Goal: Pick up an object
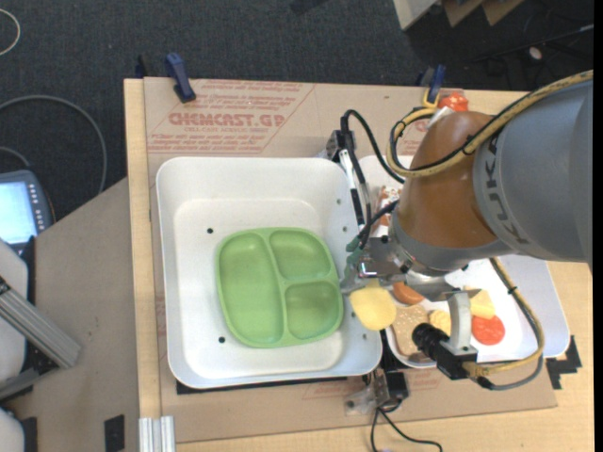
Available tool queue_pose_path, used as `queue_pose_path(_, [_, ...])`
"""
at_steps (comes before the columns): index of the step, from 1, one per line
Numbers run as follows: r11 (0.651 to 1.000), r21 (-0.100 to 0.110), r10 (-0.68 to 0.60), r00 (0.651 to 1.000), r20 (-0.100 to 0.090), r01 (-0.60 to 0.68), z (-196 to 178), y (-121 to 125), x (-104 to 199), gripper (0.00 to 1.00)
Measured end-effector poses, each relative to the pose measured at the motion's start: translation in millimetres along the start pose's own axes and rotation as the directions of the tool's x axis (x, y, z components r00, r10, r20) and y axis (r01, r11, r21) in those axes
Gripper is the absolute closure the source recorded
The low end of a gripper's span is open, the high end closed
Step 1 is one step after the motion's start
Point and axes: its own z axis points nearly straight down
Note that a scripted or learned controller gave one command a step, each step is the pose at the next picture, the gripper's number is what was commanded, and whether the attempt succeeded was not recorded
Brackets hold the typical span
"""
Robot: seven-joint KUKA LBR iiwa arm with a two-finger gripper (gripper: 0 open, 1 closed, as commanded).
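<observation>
Bins sit side by side on the bench. One green divided plate (280,286) with three compartments lies in the left bin (179,252), nearer its front right corner, with bare white floor along its back and left walls. The right bin (551,304), largely under the arm (490,182), holds a yellow piece (374,308) at its front left corner and a red piece (487,329) nearby. I cannot tell the gripper's state.

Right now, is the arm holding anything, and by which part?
Cannot be told: the arm's wrist hides the gripper. A yellow object sits just below it.
</observation>
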Motion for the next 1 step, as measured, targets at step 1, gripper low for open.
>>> queue_pose_path(1, [1.0,-0.016,0.008,1.0,0.005,-0.008,-28.9,57.6,-3.2,1.0])
